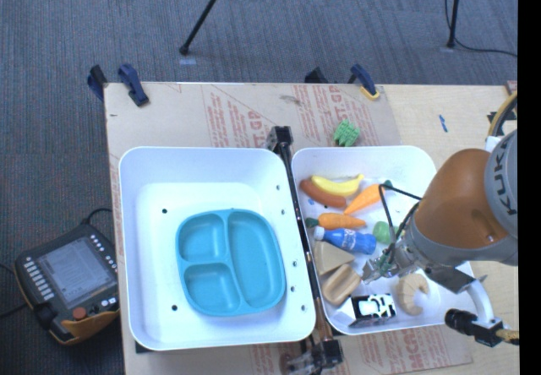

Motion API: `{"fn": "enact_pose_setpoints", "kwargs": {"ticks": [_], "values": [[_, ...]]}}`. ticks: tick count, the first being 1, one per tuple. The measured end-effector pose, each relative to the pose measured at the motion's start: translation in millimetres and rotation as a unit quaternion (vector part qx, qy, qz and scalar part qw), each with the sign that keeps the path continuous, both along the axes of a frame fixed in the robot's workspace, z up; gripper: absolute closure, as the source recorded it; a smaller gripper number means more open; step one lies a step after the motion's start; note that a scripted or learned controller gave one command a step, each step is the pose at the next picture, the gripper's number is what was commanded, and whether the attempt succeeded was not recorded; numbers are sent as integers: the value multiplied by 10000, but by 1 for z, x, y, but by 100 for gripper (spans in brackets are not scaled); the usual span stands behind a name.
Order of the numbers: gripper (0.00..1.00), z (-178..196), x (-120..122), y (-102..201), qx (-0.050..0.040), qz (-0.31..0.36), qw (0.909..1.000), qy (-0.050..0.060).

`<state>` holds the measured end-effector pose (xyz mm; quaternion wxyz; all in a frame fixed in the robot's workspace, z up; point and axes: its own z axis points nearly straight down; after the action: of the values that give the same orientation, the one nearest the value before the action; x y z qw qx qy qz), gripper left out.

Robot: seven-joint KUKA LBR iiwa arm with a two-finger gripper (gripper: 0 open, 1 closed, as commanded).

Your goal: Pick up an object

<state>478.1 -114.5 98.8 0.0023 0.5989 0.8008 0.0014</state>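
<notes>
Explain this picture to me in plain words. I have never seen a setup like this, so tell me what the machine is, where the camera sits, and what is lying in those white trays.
The camera is fixed above a bench and looks down at a slant. The big grey and orange shape on the right is a robot arm reaching in; its job is to pick up an object. Its gripper hangs low over the right bin, but the arm hides too much to tell what the gripper is doing.

Two shallow white bins sit side by side. The left bin contains a blue divided plate. The right bin holds toy food and small items: a banana, two carrots, a small blue bottle, pale wooden-looking pieces and a black and white item.

On the floor at the left lies the arm's handheld control unit.
</notes>
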Motion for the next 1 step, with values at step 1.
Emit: {"fn": "enact_pose_setpoints", "kwargs": {"ticks": [1], "values": [[100,131,-1,27,3,608,9981,20]]}}
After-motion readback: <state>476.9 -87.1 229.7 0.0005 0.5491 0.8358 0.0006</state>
